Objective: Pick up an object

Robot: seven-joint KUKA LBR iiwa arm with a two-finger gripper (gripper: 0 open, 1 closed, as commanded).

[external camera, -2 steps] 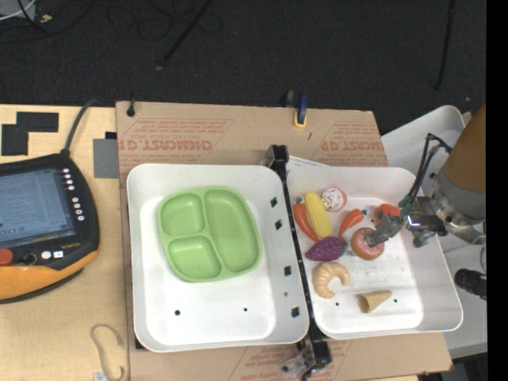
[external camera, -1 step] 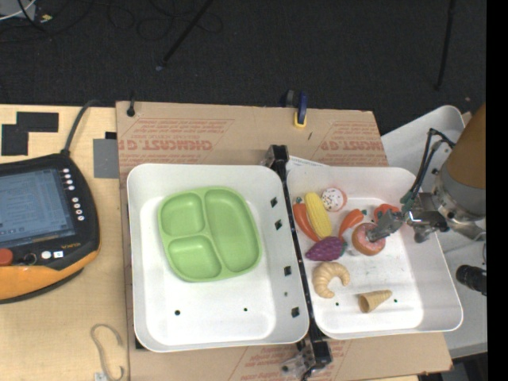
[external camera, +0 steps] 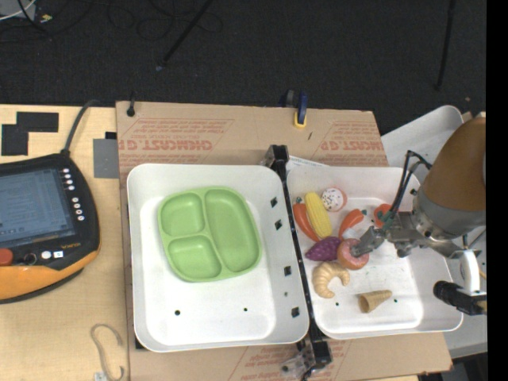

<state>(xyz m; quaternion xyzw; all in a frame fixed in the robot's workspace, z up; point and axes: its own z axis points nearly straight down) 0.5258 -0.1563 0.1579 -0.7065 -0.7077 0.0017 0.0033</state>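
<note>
Toy foods lie in the right bin (external camera: 413, 312): a yellow corn cob (external camera: 318, 215), an orange carrot (external camera: 303, 222), a purple grape bunch (external camera: 323, 249), a pink donut (external camera: 350, 255), a tan croissant (external camera: 330, 277), an ice-cream cone (external camera: 375, 299), a white-and-pink ball (external camera: 333, 199), an orange-red piece (external camera: 352, 220) and a small red piece (external camera: 383, 212). My gripper (external camera: 364, 245) reaches in from the right and hangs low over the donut's right edge, touching or nearly touching it. Nothing visibly sits between its fingers.
The left bin (external camera: 151, 308) holds a green three-compartment plate (external camera: 209, 232). A black divider (external camera: 290, 244) runs between the bins. A teach pendant (external camera: 40, 221) lies at the far left of the bench. Cardboard (external camera: 238, 137) lies under both bins.
</note>
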